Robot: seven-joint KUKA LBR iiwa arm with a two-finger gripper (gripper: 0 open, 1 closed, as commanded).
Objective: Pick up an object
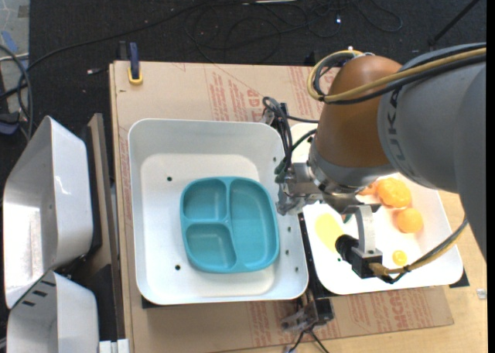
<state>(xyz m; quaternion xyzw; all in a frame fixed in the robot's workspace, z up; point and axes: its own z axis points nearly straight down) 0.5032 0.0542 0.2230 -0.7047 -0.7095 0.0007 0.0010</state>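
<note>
Arm above right bin (orange pieces inside); left bin holds teal tray.

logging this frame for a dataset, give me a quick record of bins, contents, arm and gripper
left bin: one teal tray, three compartments, empty
right bin: two orange things, two yellow pieces, partly covered by the arm
arm: reaches over the right bin
gripper: by the wall between the bins
held: nothing seen
</note>
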